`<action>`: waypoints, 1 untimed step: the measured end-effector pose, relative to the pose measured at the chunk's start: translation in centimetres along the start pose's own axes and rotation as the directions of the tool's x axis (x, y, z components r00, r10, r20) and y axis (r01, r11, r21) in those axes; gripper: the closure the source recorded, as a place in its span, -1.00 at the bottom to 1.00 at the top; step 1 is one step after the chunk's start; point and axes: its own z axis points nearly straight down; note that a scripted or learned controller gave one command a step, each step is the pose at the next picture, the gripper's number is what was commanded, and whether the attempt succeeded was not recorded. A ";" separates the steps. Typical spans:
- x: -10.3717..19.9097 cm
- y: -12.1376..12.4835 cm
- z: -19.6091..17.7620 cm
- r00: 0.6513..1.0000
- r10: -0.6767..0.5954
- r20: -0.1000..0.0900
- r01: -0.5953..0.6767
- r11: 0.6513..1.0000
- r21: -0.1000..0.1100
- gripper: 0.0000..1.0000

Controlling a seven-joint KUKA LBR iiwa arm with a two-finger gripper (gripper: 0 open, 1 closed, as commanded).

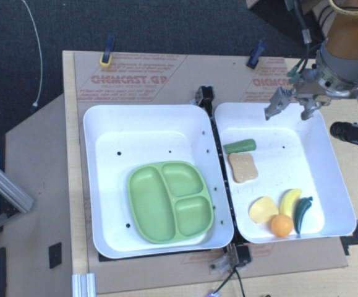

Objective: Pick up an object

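My gripper (292, 109) hangs open above the far edge of the right bin (327, 166), with nothing between its two fingers. Below it in that bin lie a green cucumber-like piece (240, 146) and a tan slice of bread (243, 167) near the left wall. Toward the near end sit a pale yellow piece (263, 209), an orange (282, 225), a yellow banana (289, 202) and a dark green pepper (303, 213), all close together.
The left bin (104, 141) holds a green three-compartment plate (169, 200). A black clamp (204, 96) sits at the far end of the divider between the bins. Cardboard lies under both bins, with blue clips at its far edge.
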 end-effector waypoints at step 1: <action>0.0 0.2 -0.7 1.000 -0.002 0.001 0.002 1.000 -0.013 -1.00</action>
